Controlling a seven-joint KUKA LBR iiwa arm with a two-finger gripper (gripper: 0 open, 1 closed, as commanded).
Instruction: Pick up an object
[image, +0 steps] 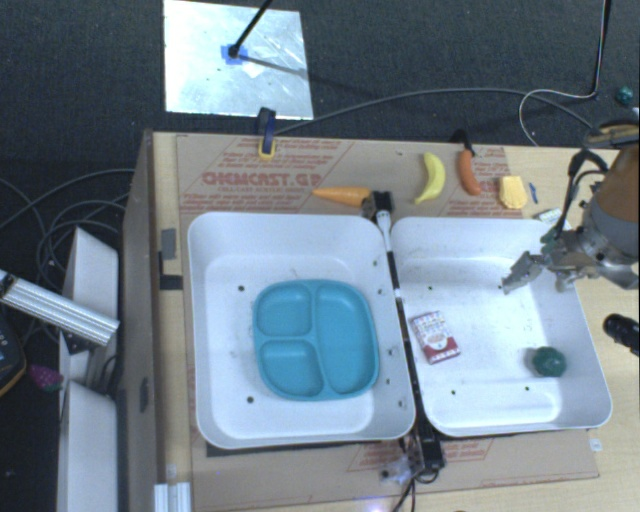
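Observation:
A small red and white packet (436, 336) lies flat on the floor of the right bin (470, 410), close to its left wall. A dark green round object (547, 361) rests near the same bin's front right corner. My gripper (540, 271) hangs over the right bin's back right part, its two fingers spread apart and nothing between them. It is well above and behind the green object and to the right of the packet.
The left bin (225, 300) holds a blue divided plate (315, 337). Behind the bins on the cardboard lie a carrot (340, 195), a banana (432, 178), a sausage-like toy (468, 172) and a yellow piece (513, 191). Cables trail at the back right.

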